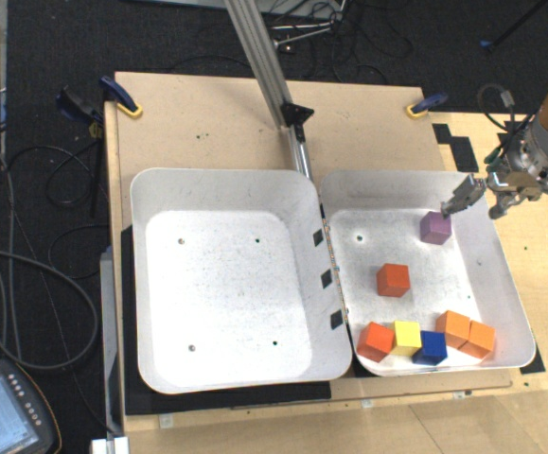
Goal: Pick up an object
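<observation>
Gripper hovering over the purple cube, nothing lifted yet.

Here's the gripper at the far right corner of the right bin, tips just above and right of the purple cube, and whether it's spread or clenched I cannot tell from this angle. The purple cube sits alone on the bin floor, well apart from the orange cube mid-bin and the cluster along the near rim: red-orange cube, yellow cube, blue cube, two more orange ones. It looks like a small rigid block, likely light, smooth-sided, so a squeeze across two opposite flat faces should hold; a corner pinch would probably let it twist out.
</observation>
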